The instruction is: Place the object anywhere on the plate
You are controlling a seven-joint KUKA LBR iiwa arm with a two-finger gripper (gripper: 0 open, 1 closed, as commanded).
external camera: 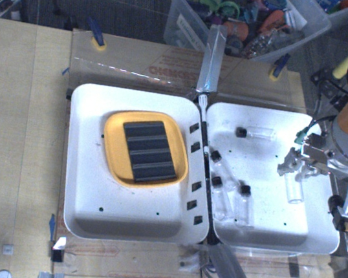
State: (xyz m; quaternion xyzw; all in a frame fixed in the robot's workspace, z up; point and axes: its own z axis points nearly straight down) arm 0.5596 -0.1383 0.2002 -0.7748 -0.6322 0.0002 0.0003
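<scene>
a: hovering over the right bin, the pincer hangs near that bin's far-right side. can't tell if it's apart or together from this angle

b: and the object?

a: a clear vial sits just below the pincer tip, possibly touching it. no proof it's gripped. more clear, black-capped vials lie to the pincer's left, one up and left of it

b: the plate?

a: yellow plate, dark ribbed insert, well left of the pincer in the left bin, past the divider

b: risks?

a: transparent, slick vial. my guess: it slips or rolls on the lift, or snags crossing the divider
</scene>
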